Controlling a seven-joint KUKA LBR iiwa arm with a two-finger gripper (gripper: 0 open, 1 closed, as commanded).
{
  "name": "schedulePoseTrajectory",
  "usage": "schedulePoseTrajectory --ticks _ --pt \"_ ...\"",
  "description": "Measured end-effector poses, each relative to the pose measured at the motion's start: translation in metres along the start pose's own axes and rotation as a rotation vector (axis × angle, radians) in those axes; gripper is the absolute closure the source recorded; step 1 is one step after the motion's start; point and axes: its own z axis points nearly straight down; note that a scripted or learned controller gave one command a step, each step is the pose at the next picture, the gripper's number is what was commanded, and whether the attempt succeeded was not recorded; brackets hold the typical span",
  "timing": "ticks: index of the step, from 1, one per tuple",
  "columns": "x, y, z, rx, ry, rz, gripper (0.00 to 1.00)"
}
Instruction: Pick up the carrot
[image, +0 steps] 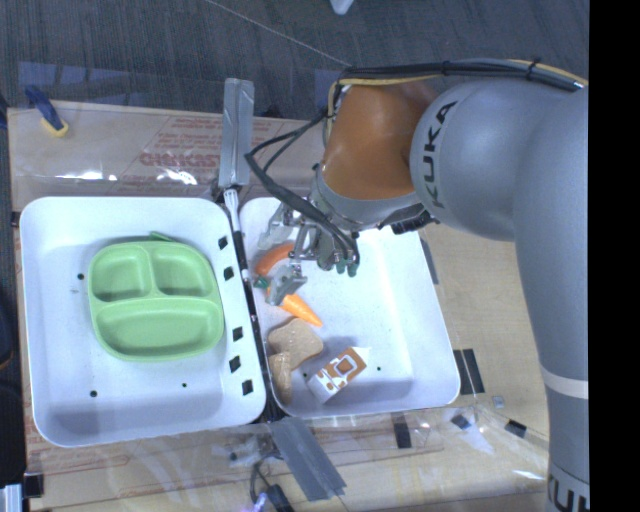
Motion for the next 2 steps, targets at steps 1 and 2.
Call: schedulePoseTrajectory --ticks 1,2 --pt "-0.002 -0.001 -0.013 0.002 -0.006 -0.003 1.00" --pt "-0.017 0.019 -0.128 0.001 -0.011 0.390 1.00"
